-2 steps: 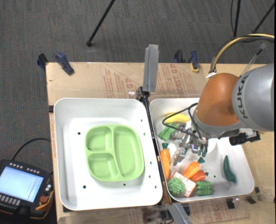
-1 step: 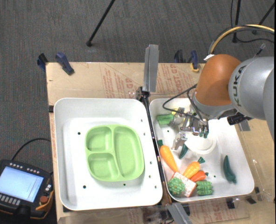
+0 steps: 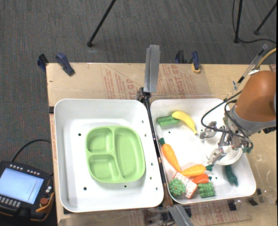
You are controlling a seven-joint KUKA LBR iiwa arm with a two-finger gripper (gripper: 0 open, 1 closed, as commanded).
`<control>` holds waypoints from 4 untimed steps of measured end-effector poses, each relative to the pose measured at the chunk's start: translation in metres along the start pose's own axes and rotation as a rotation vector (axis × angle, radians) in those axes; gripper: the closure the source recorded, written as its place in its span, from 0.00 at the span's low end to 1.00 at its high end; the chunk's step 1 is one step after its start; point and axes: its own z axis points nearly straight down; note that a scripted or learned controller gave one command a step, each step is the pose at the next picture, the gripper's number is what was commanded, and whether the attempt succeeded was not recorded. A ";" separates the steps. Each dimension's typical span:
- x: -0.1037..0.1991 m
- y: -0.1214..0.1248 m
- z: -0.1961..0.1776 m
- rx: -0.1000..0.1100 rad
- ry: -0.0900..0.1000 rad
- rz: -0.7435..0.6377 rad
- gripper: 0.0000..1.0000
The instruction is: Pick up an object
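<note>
I have two bins side by side on the bench [image 3: 101, 79]. The left bin [image 3: 66, 126] holds a divided tray [image 3: 115, 154] at its middle. In the right bin [image 3: 195, 105], a banana [image 3: 185, 120] lies near the back edge, a carrot [image 3: 170, 157] along the left wall, and a broccoli piece [image 3: 177, 187] in the front-left corner. The gripper [image 3: 214, 158] sits toward that bin's right side.

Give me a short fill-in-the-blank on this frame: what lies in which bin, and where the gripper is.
1. The green tray lies in the ____ bin.
2. The banana lies in the ____ bin.
3. The tray has ____ compartments.
4. The gripper hangs over the ____ bin, near the carrot.

Missing words: left; right; three; right
</note>
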 end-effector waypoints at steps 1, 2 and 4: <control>0.028 0.085 0.000 -0.004 0.000 -0.028 0.00; -0.063 0.109 0.003 -0.002 0.009 -0.108 0.00; 0.082 0.111 -0.004 0.005 -0.021 -0.046 0.00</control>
